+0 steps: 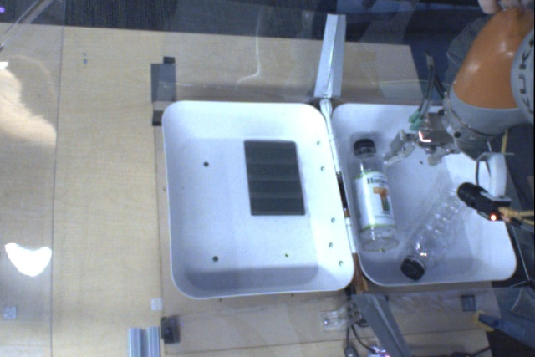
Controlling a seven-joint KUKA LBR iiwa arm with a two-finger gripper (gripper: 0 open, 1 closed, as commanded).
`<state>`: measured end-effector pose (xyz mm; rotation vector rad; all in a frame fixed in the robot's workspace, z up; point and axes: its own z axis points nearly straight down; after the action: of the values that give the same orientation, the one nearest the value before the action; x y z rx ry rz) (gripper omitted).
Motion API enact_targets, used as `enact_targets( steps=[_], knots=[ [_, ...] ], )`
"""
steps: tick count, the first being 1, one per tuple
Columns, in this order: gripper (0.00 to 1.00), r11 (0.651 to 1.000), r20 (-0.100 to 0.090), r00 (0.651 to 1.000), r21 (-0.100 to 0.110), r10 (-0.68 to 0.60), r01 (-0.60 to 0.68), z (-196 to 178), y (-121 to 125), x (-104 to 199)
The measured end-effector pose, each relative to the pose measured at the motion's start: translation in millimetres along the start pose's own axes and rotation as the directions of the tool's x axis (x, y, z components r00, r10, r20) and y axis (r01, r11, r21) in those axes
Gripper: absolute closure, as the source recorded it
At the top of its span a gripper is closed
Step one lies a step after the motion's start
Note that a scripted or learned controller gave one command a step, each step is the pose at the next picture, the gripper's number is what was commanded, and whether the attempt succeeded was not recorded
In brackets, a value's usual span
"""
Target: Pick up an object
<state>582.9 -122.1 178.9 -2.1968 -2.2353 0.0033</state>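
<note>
On your far left the wooden surface (pixel 84 205) lies bare, and the left bin (pixel 192 255) carries a dark ribbed block (pixel 273 177) lying flat near its middle, with open white floor on every side of it. That block is the easy reach for room, but the arm is not over it.

Cross the raised rims where the two bins meet and you come to the right bin (pixel 485 263). A labelled bottle (pixel 373 196) lies on its side just beside the left wall, black cap toward the back. Next to it, a clear plastic bottle (pixel 428 237) lies slantwise, its dark cap toward the front rim, close to the labelled one at its low end.

The end effector (pixel 430 136) hangs over the back of this bin, above and to the right of the labelled bottle's cap; how far it is open you cannot tell from here, and nothing shows in its grasp.

Judging by that, aim for a bottle's mid-body and close across its width. Mind the left wall: it leaves little room on that side.
</note>
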Motion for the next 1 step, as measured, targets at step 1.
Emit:
enact_targets(
  steps=[1],
  knots=[
    [0.00, 0.998, 0.011, 0.998, 0.006, -0.069, 0.069, 56.9, 8.6, 2.8]
  ],
)
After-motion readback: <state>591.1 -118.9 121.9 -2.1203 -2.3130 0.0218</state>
